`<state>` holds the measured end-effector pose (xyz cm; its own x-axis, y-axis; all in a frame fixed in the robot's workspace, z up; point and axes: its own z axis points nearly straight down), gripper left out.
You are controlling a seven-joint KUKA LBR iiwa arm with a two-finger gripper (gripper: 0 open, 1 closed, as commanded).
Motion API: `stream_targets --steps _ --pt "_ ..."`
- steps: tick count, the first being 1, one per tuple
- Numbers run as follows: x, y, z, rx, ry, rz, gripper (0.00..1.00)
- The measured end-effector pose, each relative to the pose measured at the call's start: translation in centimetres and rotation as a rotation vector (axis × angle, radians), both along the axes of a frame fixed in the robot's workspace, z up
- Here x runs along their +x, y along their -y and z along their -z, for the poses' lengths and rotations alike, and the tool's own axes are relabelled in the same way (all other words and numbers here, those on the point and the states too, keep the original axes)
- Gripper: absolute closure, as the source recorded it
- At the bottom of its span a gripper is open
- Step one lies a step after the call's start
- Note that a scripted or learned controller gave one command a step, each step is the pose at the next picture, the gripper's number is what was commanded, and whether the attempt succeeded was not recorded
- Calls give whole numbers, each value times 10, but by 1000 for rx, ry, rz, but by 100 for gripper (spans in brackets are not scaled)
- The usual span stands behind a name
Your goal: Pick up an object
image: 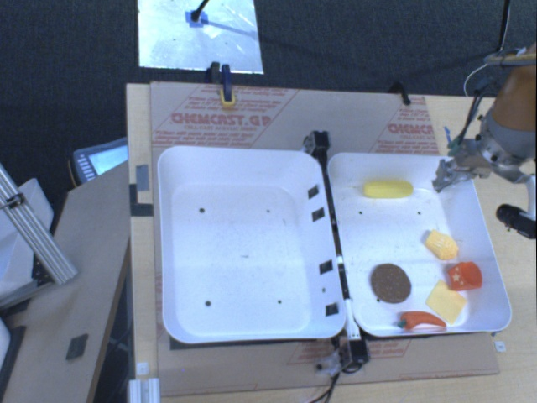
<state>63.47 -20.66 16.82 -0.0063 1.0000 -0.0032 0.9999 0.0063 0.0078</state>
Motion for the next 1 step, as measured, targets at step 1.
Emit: stream_targets --steps 1 --pt "-3 -80 61 6 -10 -3 100"
